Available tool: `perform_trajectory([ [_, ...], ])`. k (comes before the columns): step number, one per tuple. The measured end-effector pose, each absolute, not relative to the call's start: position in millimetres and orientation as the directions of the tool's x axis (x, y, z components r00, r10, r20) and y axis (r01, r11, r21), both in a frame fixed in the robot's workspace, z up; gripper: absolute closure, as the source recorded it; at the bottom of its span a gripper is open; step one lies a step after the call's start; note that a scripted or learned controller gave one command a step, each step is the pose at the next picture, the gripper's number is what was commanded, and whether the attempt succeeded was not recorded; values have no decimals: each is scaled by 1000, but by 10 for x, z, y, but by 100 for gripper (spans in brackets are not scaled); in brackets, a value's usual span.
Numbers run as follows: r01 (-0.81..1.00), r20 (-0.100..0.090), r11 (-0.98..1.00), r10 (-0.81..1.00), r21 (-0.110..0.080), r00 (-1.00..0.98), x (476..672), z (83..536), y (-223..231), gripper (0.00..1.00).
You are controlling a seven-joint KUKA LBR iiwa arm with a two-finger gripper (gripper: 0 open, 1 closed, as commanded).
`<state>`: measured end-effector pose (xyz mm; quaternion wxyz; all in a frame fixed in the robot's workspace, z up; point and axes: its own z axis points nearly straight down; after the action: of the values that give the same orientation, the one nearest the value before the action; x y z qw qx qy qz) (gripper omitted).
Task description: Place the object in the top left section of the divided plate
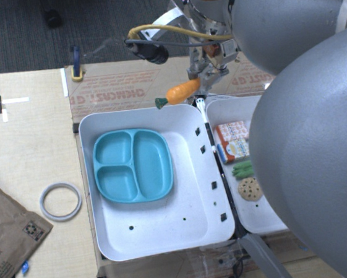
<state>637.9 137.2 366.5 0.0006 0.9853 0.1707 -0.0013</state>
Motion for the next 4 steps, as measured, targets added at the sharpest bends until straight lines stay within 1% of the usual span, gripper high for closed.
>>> perform_trajectory([
  [1,466,-5,-885,466,1,885,5662,3183,1743,100],
  [2,678,-7,-735,678,0,735,5675,3269,2161,100],
  [3,796,-5,-606,796,0,606,5104,4407,2290,100],
  [4,508,-3,-861,508,2,861,5323,4399,1922,100],
])
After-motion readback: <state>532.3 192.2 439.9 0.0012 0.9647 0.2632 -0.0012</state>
